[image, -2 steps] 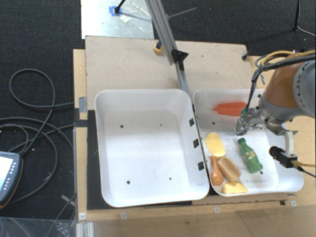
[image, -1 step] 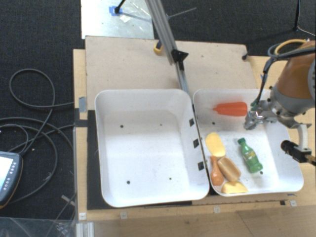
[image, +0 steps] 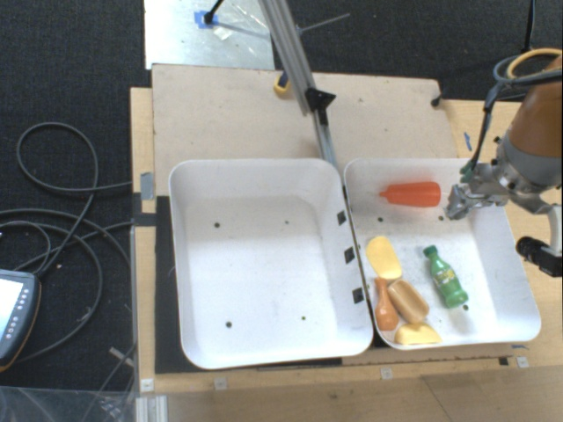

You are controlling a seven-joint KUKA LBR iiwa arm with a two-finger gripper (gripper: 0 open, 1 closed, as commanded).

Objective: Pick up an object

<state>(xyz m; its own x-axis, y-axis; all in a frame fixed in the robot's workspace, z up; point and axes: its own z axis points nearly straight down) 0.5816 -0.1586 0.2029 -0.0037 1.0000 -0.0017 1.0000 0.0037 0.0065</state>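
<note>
Small food-shaped toys crowd the near end of the right shallow white bin (image: 519,319), with the two-finger gripper (image: 459,202) poised over its far half.

Nearest the camera lies a pale yellow wedge-shaped piece (image: 418,333), touching a tan bread-roll toy (image: 408,299) at its 12 o'clock and a slim orange carrot-like piece (image: 385,303) at its 10 o'clock; a flat yellow oval chip (image: 383,257) sits beyond them. At the roll's 3 o'clock lies a small green plastic bottle (image: 445,277). An orange-red cylinder (image: 412,194) rests just at the gripper's 9 o'clock, apart from it. Whether the pincer is wide or narrow cannot be told. At 9 o'clock stands the left white bin (image: 264,183).
</note>
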